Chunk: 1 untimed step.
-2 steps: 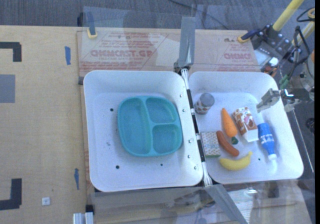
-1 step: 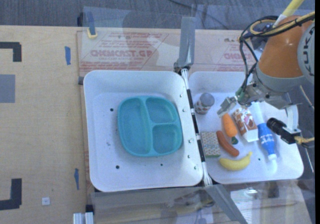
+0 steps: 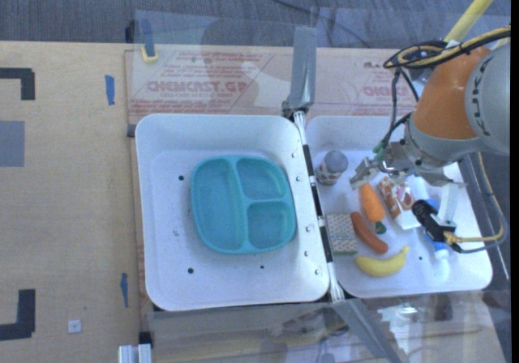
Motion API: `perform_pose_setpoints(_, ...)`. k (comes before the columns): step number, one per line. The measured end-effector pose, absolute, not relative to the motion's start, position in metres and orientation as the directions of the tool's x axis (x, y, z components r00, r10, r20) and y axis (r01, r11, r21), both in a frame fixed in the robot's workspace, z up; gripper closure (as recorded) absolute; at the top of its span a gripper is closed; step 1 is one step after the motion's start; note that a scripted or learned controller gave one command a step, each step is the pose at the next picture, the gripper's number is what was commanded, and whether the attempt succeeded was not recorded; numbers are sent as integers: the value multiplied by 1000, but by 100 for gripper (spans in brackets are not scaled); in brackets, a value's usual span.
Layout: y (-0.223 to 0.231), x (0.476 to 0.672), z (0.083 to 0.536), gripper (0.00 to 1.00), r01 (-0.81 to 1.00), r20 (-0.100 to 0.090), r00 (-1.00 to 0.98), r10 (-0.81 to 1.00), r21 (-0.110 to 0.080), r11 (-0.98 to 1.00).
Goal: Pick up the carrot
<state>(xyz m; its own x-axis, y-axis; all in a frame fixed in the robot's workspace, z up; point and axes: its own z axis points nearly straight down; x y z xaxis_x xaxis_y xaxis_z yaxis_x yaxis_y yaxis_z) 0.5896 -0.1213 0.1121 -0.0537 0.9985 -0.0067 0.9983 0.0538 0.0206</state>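
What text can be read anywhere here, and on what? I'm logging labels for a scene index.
"CHEMCAST GP", faint red print, roughly legible, on the protective film of the clear sheet behind the left bin.
A repeat of that red print behind the right bin: too blurred to read.
Print on the small packet beside the carrot: too small to read.

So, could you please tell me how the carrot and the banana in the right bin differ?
The carrot is orange and straight; the banana is yellow and curved. The carrot points up-down in the view, just below the gripper, while the banana lies crosswise near the bin's front edge, farther from it. Both rest loose on the floor of the right bin.
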Motion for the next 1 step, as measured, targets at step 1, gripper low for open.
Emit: perform_pose_setpoints(1,-130,568,107,0,1000,-10,-12,1000,25,12)
